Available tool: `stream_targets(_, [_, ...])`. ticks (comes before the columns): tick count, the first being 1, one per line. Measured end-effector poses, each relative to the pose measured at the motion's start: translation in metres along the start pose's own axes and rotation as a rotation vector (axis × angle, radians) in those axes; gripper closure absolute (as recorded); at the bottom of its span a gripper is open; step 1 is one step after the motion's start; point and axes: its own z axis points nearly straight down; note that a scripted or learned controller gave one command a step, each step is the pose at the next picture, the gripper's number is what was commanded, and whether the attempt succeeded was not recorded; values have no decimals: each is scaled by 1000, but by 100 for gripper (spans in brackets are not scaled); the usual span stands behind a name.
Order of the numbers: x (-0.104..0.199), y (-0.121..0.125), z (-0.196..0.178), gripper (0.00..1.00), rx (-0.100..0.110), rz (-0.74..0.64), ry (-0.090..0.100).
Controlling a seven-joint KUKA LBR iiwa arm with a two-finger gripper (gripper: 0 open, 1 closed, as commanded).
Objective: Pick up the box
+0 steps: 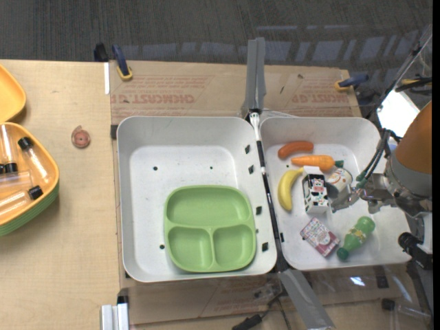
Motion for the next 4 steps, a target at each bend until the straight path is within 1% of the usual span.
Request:
stream_targets(1, [57,-11,46,0,1,-104,1])
stream_targets(2, [59,-12,64,0,4,87,1])
stream_targets(3, [58,-13,56,100,6,89,0])
stream_targets(4, [58,-13,56,0,6,89,0])
